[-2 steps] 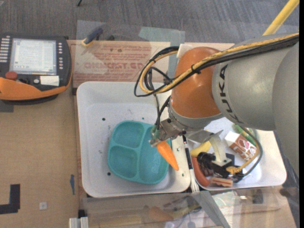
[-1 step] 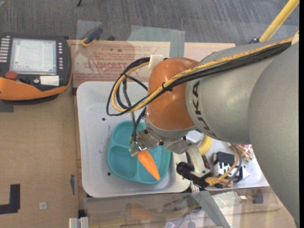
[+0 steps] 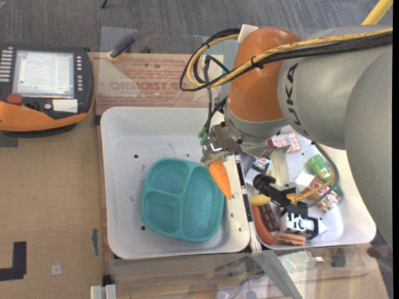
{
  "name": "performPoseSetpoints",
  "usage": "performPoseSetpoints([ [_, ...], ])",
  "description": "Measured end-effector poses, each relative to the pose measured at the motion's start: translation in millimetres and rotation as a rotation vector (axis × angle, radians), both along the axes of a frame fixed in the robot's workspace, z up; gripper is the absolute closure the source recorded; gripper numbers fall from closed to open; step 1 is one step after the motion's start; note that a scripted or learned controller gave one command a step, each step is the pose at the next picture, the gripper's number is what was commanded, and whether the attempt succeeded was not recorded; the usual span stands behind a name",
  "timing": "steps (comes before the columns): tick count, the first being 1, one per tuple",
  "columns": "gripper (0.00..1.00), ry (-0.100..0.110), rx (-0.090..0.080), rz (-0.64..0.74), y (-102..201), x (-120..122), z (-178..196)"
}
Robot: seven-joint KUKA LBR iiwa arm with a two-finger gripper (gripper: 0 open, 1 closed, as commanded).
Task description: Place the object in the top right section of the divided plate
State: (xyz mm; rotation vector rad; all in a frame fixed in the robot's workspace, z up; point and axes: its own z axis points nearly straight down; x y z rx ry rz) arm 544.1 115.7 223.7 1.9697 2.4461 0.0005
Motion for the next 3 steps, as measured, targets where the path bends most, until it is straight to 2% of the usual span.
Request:
performPoseSetpoints([
  [1,1.0,0.004,0.0,-0.028,48,-6,-74],
  [2,1.0,0.0,0.0,-0.124,-17,37,-69],
  [3,1.0,0.005,0.0,-0.168,-5,10,-49],
])
